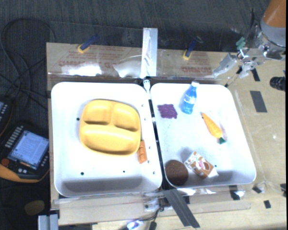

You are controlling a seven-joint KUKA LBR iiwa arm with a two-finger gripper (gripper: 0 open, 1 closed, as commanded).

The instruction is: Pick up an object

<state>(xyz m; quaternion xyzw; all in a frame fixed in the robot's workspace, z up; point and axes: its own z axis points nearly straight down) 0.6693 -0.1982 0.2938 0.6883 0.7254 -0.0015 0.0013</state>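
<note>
In the right bin (240,143) lie a small blue bottle (188,98), a purple bunch of grapes (167,111), an orange carrot (212,125), a brown round item (176,171) and a red-and-white snack packet (200,165). My gripper (227,73) hovers over the bench beyond that bin's far right corner, above and right of the bottle. Its fingers point down-left, open, with nothing between them.
The left bin (67,176) holds a yellow divided plate (110,126) and a small orange piece (142,152) against its right wall. A clear panel with blue and yellow clamps (88,43) stands behind the bins. Handheld controllers (24,150) lie at the far left.
</note>
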